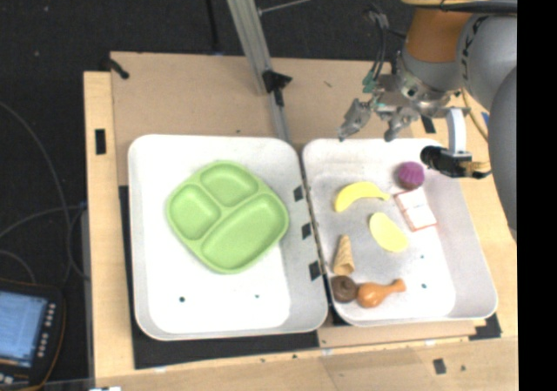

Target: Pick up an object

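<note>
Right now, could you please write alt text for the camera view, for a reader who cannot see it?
The gripper hangs open above the far edge of the right bin, holding nothing. That bin holds a banana, a purple ball, a small card, a yellow slice, a cone and a drumstick; the left bin holds a green divided plate.

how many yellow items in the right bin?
2. A banana near the bin's middle, toward the far side, and a flat yellow piece just in front of it, beside the white card. None looks hidden.

The tan worktop (174,93) carries two white bins touching side by side: the left bin (152,293) at nine o'clock, the right bin (466,289) at three o'clock
</note>
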`<state>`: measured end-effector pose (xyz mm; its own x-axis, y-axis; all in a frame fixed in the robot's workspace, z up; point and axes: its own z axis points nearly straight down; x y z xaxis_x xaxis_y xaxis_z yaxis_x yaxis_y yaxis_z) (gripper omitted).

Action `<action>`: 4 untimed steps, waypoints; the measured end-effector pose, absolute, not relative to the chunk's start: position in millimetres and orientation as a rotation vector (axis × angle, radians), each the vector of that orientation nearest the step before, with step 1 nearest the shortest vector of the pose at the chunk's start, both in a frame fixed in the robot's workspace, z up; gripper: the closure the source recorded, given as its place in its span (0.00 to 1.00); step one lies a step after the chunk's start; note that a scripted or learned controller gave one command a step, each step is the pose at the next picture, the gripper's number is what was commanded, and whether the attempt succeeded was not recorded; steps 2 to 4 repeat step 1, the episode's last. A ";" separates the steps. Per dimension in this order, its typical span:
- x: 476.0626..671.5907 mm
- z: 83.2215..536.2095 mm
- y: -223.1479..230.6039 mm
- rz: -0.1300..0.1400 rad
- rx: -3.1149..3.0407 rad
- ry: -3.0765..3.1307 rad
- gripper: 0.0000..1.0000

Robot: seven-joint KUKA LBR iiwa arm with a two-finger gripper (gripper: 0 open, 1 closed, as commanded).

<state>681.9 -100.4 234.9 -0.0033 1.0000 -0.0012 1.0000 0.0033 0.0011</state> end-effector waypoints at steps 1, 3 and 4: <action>681.8 234.9 -100.7 -0.001 2.216 2.224 0.00; 681.8 234.9 -100.7 -0.001 2.216 2.224 0.00; 681.8 234.9 -100.7 -0.001 2.216 2.224 0.00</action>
